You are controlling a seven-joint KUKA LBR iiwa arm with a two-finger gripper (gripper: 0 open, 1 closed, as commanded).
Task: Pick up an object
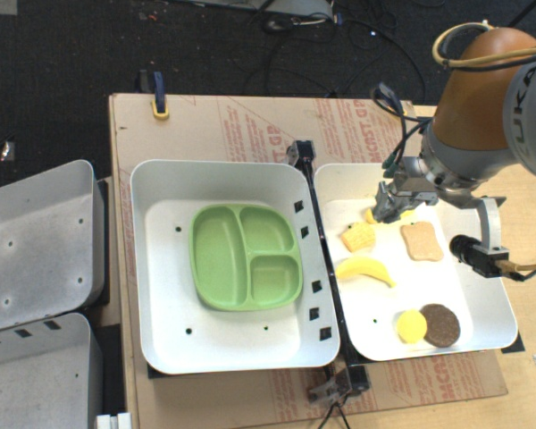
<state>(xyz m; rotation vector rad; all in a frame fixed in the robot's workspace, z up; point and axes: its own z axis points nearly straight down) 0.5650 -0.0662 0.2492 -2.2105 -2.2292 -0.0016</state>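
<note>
The left bin [152, 239] holds a green divided plate [247, 257]. In the right bin [491, 324], a banana [366, 270], a toast slice [421, 241], a yellow disc [412, 326] and a brown cookie [441, 325] lie apart. A yellow waffle-like square [359, 237] sits near the divider, just below the gripper [386, 206], which points down at the bin's upper part; whether it is spread or closed cannot be told.

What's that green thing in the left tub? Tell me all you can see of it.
The green plate is a pale green divided tray, plastic by its look, with rounded corners and three compartments: one long, two smaller. It lies flat, slightly turned, on the floor of the left bin, near the middle, apart from the walls. Nothing else touches it.
</note>
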